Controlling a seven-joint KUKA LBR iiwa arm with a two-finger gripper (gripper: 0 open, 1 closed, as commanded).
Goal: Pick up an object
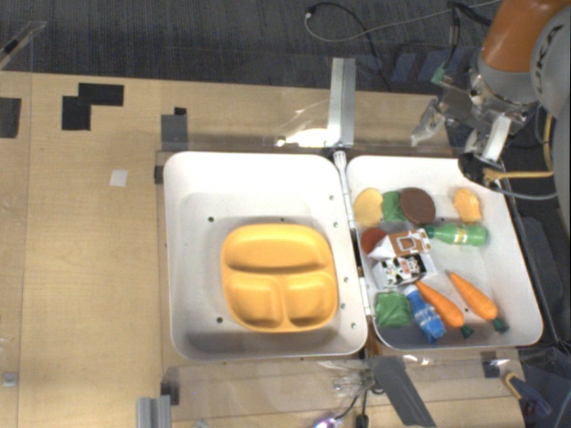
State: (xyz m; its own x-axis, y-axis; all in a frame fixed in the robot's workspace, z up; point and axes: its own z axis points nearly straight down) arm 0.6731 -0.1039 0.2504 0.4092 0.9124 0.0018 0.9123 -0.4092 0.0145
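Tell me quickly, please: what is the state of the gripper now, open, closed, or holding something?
Gripper: above the far edge of the right bin; whether it is open or closed cannot be told. No object is seen in it.

This was a robotics lab or test cell, not a home or shop. A plain wooden bench (pixel 80 239) carried 2 shallow white bins (pixel 192 194) fixed side by side between metal brackets (pixel 343 96), with black tape marks (pixel 89 103) stuck on the board. The floor beyond was dark grey carpet (pixel 178 16) with loose cables (pixel 357 25) trailing across it. An industrial arm (pixel 526 34), grey with an orange band, stood at the right. The bins held props rather than real goods: a yellow plastic divided tray (pixel 278 273) in the left one, toy food such as 2 carrots (pixel 473 297) and a small bottle (pixel 425 315) in the right.
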